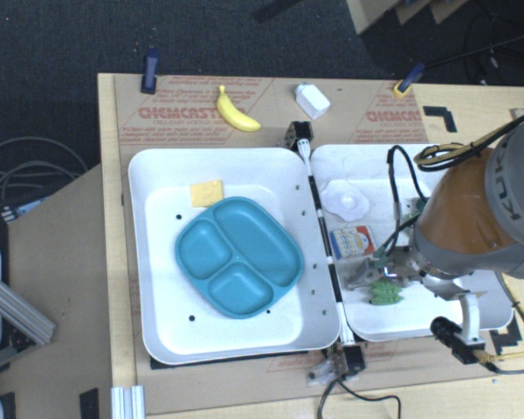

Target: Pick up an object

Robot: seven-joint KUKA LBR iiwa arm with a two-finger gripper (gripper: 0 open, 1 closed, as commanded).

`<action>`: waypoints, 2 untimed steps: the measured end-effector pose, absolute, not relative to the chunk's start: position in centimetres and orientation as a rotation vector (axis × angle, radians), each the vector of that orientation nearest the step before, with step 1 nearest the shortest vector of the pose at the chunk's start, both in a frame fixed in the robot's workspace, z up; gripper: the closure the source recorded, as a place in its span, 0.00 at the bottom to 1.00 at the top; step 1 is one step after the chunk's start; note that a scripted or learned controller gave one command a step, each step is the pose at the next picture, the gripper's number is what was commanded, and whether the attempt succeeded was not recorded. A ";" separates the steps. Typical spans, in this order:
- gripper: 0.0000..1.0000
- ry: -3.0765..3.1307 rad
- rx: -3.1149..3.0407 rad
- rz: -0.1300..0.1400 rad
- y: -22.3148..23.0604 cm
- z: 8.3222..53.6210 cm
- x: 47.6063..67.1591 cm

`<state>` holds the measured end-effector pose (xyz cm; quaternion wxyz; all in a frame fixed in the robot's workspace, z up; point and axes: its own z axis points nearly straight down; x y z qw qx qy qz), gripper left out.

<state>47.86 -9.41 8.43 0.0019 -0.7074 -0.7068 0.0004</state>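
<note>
across the camera view, two shallow white bins sit side by side on a cardboard-covered bench. the left bin (157, 321) holds a blue divided plate (237, 256) lying flat near its middle, with a small yellow block (206, 193) touching the plate's far edge. the right bin (402, 326) holds a clear plastic lid (345, 202) toward its far side, a small printed packet (351, 239) near the divider, and a green leafy toy (385, 293) toward the near side. the grey arm (472, 216) with its orange band reaches in from the right, and the gripper (369, 271) hangs low over the right bin, just beside the green toy and the packet. how far the claw is open cannot be told, nor whether it grips anything. beyond the bins, a yellow banana (236, 113) and a white block (313, 100) lie on the cardboard.
</note>
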 end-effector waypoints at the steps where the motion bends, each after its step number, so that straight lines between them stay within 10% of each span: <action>1: 1.00 -2.219 -2.221 0.001 -9.4 9.4 47.9; 2: 0.00 -2.219 -2.221 0.001 -9.4 9.4 47.9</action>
